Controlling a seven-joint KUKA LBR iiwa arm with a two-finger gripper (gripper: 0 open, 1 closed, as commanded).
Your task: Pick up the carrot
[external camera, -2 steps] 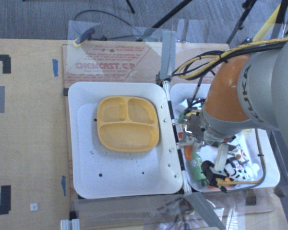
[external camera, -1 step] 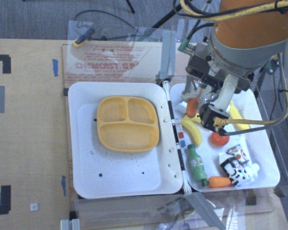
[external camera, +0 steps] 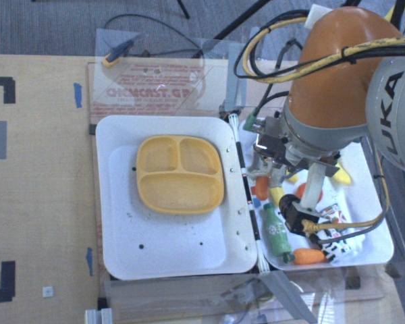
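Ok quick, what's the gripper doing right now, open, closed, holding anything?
Gripper: open or closed cannot be told from this view. The carrot lies apart from it in the right bin, not held.

Two white bins: one bin (external camera: 115, 201) at the frame's centre, one bin (external camera: 381, 248) at its right. One yellow plate (external camera: 180, 174) with three compartments. One carrot (external camera: 309, 256), one green bottle (external camera: 277, 231) and one black-and-white spotted thing (external camera: 337, 250), all lower right. Two blue tape strips on the bench (external camera: 40, 181): one strip (external camera: 77, 94) upper left, one strip (external camera: 89, 260) lower left
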